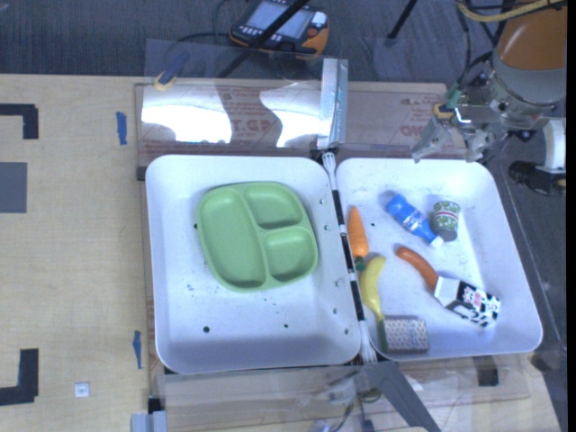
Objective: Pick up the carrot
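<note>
Overhead, gripper [450,131] hovers apart from carrot [357,232].

The arm [531,34] is cut off by the top and right edges, so only its orange band and wrist are seen. The state of the gripper [447,138] cannot be made out against the bin rim. The markings on the small can [445,220] and the black-and-white carton [471,302] are too small to be read. The handheld device [277,25] beyond the bench is partly crossed by a dark rod [288,12].
</note>
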Available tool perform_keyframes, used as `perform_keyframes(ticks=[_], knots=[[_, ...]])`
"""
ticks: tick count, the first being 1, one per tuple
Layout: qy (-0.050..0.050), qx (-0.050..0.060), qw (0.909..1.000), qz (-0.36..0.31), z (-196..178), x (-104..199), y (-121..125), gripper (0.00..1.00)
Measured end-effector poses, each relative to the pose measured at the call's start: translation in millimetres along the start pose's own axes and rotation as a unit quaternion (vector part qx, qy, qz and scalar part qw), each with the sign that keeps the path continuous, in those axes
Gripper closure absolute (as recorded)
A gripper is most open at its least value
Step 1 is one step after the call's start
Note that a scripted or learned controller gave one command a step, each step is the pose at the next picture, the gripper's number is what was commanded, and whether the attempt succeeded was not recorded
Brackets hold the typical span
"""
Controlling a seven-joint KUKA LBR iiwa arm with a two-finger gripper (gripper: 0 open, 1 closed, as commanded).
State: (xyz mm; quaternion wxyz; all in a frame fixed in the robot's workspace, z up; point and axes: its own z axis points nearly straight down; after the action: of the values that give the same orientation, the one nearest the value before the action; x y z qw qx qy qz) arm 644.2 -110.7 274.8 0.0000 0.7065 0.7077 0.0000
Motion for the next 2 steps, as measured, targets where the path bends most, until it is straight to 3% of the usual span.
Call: perform_keyframes(ticks=[1, 2], knots=[[0.000, -0.002, 1.0000, -0.001, -11, 1, 1, 1.00], [0.000, -0.001, 0.9999, -0.012, -57, 4, 6, 1.00]])
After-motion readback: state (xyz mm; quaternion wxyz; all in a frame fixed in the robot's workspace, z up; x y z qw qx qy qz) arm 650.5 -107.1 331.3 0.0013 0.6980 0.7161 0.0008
